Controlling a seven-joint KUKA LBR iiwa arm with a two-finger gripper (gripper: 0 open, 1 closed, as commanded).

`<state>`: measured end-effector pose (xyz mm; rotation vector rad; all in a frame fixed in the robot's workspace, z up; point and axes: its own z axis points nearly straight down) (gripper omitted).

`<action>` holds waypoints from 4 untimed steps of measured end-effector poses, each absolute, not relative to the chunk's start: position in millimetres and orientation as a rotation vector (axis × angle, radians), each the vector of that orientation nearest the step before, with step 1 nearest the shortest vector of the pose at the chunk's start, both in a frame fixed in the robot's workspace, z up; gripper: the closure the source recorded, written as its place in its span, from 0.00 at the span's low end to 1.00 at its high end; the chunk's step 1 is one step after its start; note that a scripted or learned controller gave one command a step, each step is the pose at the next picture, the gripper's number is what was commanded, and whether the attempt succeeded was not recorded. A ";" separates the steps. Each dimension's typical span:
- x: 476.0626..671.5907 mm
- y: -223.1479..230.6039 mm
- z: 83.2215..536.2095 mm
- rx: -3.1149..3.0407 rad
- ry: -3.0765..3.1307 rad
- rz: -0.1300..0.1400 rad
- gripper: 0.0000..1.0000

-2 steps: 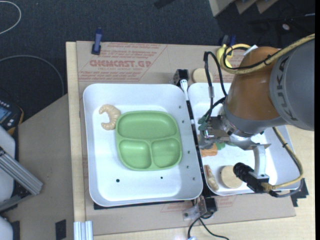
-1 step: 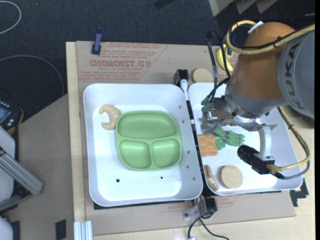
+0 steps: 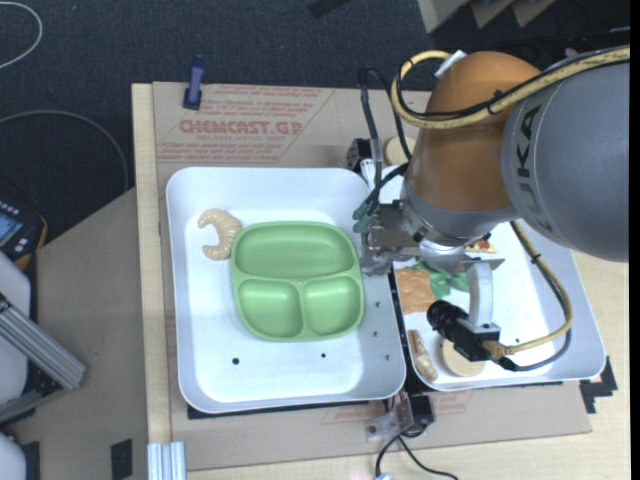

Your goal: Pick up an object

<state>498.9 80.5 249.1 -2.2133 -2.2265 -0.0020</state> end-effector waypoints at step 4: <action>479.5 54.6 387.2 -2.221 -2.224 -0.002 1.00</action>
